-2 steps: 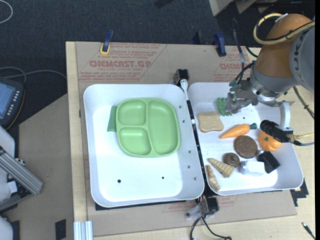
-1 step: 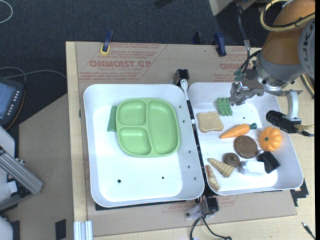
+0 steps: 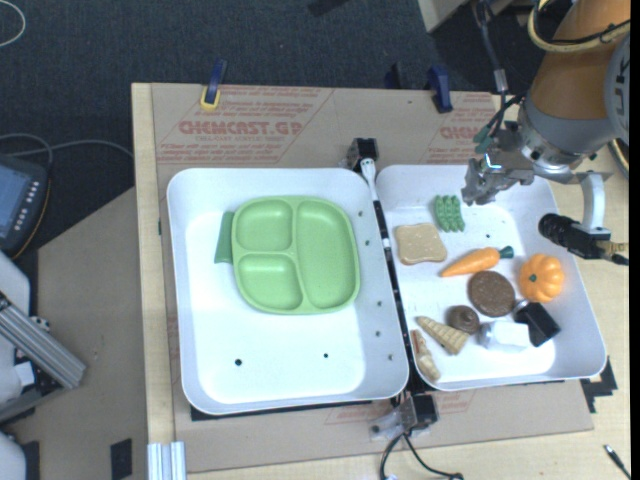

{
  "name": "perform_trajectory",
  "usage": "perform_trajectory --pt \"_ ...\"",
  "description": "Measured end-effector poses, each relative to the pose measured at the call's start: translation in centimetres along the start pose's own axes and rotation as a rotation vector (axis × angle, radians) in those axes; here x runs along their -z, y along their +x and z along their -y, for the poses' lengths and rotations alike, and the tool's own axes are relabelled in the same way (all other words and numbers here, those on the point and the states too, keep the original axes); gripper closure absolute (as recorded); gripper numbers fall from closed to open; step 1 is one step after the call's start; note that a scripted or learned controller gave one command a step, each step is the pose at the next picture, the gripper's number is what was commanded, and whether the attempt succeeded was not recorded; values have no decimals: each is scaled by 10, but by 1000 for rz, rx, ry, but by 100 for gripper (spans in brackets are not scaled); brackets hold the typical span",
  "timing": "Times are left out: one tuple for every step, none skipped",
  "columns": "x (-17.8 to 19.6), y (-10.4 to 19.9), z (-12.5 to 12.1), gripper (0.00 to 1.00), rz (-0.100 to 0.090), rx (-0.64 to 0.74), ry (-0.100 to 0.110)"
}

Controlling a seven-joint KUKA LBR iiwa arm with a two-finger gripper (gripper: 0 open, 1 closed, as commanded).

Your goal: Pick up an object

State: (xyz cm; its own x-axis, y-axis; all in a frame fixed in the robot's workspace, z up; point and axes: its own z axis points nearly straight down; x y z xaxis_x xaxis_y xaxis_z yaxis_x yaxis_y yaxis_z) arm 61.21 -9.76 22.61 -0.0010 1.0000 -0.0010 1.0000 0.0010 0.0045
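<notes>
We judge the task barely begun: nothing is lifted, and every object lies on the floor of its bin; the gripper [image 3: 481,189] hangs over the upper part of the right bin [image 3: 580,363], near the green ridged toy [image 3: 449,213] but apart from it, and nothing sits between its fingers; whether they are spread or pressed together we cannot tell from this slant.

The nearest candidate is that green ridged toy, which lies just down and to the left of the gripper, beside the bread slice [image 3: 419,243]; its long axis runs roughly from the bin's far wall toward the near one, tilted slightly.

The toy carrot [image 3: 469,261] lies a little further off, its long axis near horizontal, tip to the left and green stem to the right.

What is left, as we read it, is the descent, the grasp and the lift; the left bin [image 3: 200,368] holds a green divided plate [image 3: 296,253].
</notes>
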Motion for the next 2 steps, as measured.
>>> perform_trajectory --pt "-8 49 8 100 -3 4 7" --pt "-1 93 11 100 -3 3 6"
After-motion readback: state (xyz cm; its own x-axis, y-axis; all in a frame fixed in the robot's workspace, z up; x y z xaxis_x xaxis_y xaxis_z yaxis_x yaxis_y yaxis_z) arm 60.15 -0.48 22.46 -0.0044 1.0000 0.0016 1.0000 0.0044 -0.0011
